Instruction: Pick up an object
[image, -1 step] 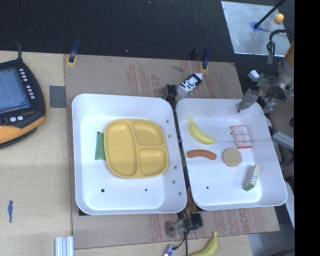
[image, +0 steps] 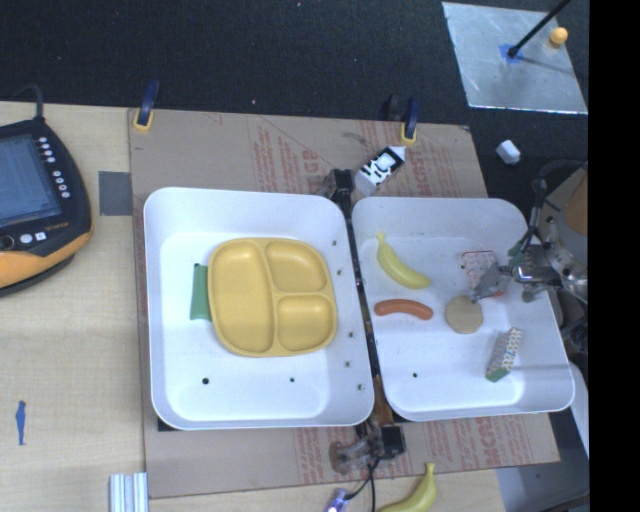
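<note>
The gripper (image: 490, 283) is seen low over the right bin (image: 520, 400), near that bin's right wall, with its fingers pointed toward the left; whether the jaws are parted or closed cannot be told, since the tips are small and blurred, and nothing is seen held between them. A round tan disc (image: 464, 316) lies just below and to the left of the fingertips, near them, though contact cannot be judged. Behind the gripper the wrist is stretched out roughly level toward the right edge, where the grey arm (image: 560, 265) enters the view above the bin's right rim. Further left in the same bin a yellow banana (image: 400, 264) lies slanted, and an orange-red sausage (image: 403, 309) is laid just below it, apart from the disc. A grey-green ribbed block (image: 503, 354) rests tilted near the lower right of the bin. In the left bin (image: 250, 400) a yellow divided plate (image: 270, 295) is set, with a green piece (image: 200, 292) showing at its left edge. A teach pendant (image: 35, 205) lies on the bench at far left, and a second banana (image: 415, 494) lies outside the bins at the bottom.
</note>
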